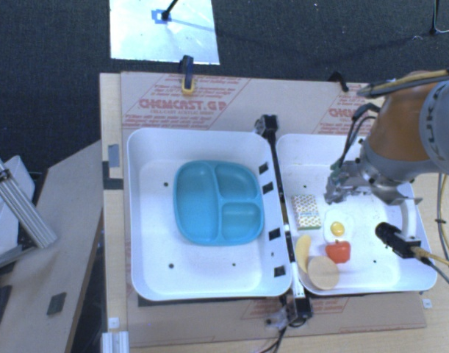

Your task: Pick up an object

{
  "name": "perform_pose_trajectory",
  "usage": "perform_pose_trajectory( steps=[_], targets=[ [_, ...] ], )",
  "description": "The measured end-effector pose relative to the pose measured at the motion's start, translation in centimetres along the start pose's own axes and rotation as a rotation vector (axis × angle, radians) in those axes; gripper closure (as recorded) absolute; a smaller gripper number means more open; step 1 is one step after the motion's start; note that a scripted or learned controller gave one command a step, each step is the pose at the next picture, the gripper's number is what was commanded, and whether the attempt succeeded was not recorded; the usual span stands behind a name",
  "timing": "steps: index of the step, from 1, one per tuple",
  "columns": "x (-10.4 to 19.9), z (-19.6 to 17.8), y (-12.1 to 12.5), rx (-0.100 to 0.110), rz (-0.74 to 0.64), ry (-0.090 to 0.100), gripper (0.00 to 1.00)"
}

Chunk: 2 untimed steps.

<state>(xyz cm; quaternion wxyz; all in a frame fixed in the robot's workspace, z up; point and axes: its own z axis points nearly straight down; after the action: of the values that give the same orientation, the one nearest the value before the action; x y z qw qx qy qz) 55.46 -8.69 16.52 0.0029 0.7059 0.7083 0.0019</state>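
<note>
- The counter (209, 94) carries two white bins side by side; the left bin (147, 219) holds a blue divided tray (215, 201), and the right bin (312, 149) holds the small things worth picking.
- The arm (411, 134) reaches in over the right bin's far right part, and its claw (340, 186) hangs low above the bin floor, near the bin's middle.
- Whether the claw is wide or narrow, I cannot tell; nothing shows between its tips.
- The step in hand looks like the approach: no object is lifted yet.
- The nearest candidate is a checkered pad (306, 210), just toward the bin's near left from the claw.
- Nearer the front edge lie a fried-egg toy (337, 229), a red piece (339, 251), a yellow banana-like piece (303, 250) and a tan disc (322, 273), packed close.
- The next move probably calls for centring over one item, the pad being the least crowded, then descending squarely.
</note>
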Motion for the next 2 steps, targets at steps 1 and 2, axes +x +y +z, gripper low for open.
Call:
perform_pose_trajectory(
  steps=[1,2],
  targets=[
    [0.0,-5.4,0.2,-0.001,-0.001,0.000,1.00],
    [-0.1,-10.0,0.4,0.000,-0.001,0.000,1.00]
  ],
)
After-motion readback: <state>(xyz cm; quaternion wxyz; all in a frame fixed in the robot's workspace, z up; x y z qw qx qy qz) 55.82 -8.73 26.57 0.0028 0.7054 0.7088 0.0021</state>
